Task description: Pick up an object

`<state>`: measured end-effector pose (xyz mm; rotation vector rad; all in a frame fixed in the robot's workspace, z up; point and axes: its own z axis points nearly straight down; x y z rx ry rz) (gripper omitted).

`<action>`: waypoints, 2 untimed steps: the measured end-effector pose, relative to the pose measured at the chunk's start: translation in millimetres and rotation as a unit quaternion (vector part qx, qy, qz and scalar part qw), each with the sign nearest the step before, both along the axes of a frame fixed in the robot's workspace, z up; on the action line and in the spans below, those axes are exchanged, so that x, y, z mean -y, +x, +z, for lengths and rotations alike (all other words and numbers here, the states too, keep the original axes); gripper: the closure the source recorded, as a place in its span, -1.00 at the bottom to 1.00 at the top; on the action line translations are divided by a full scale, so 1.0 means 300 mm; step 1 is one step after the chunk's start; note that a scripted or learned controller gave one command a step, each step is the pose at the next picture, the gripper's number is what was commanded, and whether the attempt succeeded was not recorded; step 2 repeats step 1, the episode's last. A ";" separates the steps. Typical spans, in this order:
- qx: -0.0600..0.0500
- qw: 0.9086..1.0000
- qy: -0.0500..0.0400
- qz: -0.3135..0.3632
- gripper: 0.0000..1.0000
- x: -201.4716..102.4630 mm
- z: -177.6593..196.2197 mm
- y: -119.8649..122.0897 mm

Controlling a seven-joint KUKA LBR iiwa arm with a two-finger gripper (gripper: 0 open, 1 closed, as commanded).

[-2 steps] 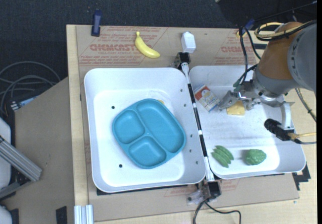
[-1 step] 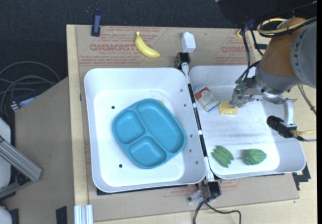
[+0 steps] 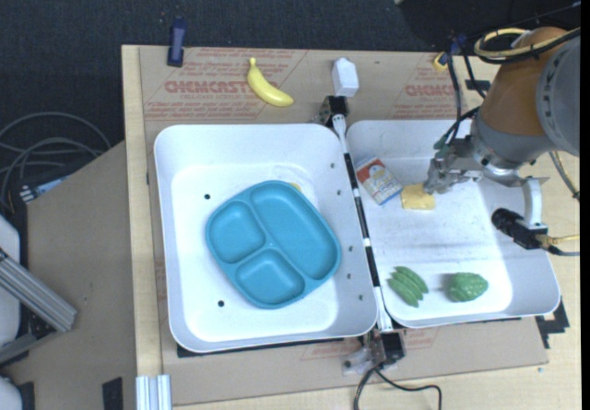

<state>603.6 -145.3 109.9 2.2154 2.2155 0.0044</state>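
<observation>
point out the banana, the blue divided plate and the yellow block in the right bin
banana (image 3: 268,87), camera view, middle of its curved body
blue divided plate (image 3: 271,243), camera view, ridge where its compartments meet
yellow block (image 3: 419,200), camera view, centre of its top face

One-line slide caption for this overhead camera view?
Gripper poised over yellow block in right bin; blue divided tray in left bin.

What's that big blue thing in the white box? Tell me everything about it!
It is a blue plate with rounded corners, split into three sunken sections by raised ridges: one long section and two smaller ones. It looks like smooth, matte plastic. It lies flat, right side up, turned at a slant in the middle of the left bin, resting on the bin's white floor. Nothing sits in its sections. A small pale-yellow bit peeks out by its upper edge; what that is, I cannot tell.
</observation>
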 end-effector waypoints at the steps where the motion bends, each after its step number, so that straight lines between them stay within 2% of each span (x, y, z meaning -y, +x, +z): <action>1: -0.005 1.000 0.003 0.001 1.00 -0.112 0.107 -0.085; 2: -0.005 1.000 0.003 0.001 1.00 -0.112 0.107 -0.085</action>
